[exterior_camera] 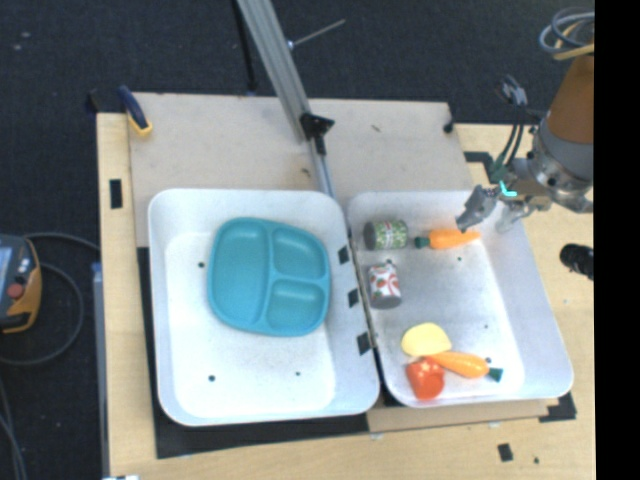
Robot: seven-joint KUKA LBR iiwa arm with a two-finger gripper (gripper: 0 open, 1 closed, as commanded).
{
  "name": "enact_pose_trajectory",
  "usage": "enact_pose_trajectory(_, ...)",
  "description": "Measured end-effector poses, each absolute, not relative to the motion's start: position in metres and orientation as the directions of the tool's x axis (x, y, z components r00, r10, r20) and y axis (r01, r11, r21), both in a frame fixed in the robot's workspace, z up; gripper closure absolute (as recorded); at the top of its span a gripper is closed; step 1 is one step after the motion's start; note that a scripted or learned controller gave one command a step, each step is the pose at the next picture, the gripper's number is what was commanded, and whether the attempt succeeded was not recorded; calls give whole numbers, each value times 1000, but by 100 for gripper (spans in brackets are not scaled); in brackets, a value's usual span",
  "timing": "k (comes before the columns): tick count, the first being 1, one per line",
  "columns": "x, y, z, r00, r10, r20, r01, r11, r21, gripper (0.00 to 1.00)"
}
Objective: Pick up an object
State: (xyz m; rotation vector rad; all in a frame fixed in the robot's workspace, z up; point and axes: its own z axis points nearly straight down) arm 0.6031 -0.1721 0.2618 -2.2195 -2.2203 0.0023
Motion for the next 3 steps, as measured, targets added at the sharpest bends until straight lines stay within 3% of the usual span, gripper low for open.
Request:
enact_pose_trajectory(1,604,-172,264,-1,1000,0,1000,1,2,0)
enact_pose_trajectory(3,608,-179,139,1,1000,-1,1000,-1,-4,0)
